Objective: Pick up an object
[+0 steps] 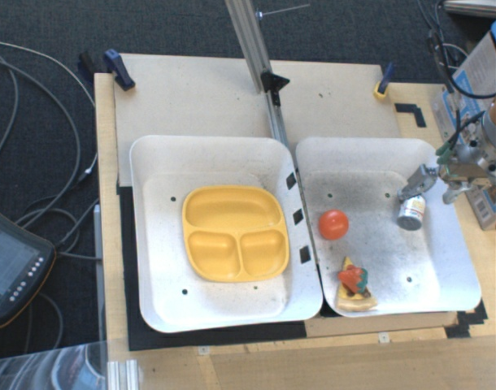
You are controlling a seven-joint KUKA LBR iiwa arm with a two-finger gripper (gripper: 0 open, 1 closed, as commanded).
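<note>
My claw (427, 187) sits at the right of the frame, over the right bin (443, 242); I cannot tell its state. Just below it lies a small silver can (411, 213), tipped, seemingly touching the claw's tip. An orange-red ball (333, 224) rests near the bin's left wall, centre frame. At lower centre-right lies a toy pizza slice (355, 287), yellow with red and green topping. The left bin (150, 218) holds a yellow divided plate (236, 234). Both bins stand on a pale wooden worktop (199, 96); dark carpet (45, 23) and cables (36, 96) surround it.
</note>
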